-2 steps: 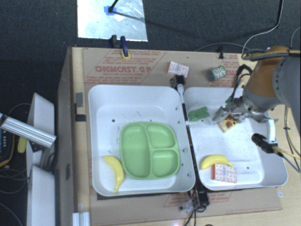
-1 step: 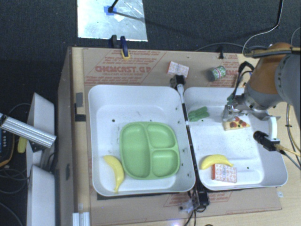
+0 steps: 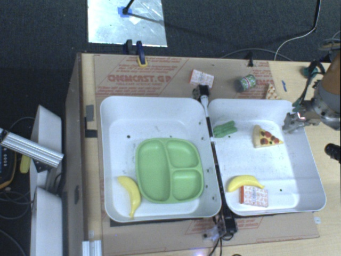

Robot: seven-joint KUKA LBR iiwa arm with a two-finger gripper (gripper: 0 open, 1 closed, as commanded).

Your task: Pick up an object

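**Crowded pairs and a bin wall could spoil the pick**

In the left bin (image 3: 114, 143), a banana (image 3: 130, 194) touches the green divided plate (image 3: 170, 169); a grasp there may catch the plate's rim. In the right bin (image 3: 298, 164), a green toy (image 3: 224, 128) lies against the dividing wall, and a second banana (image 3: 245, 183) touches a small red box (image 3: 253, 196), so either could be nudged. The pizza slice (image 3: 265, 137) lies flat and may slip. The gripper (image 3: 295, 120) hovers at that bin's right rim; whether it is apart or together I cannot tell.

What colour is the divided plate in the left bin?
Light green, seen in the camera view: divided plate.
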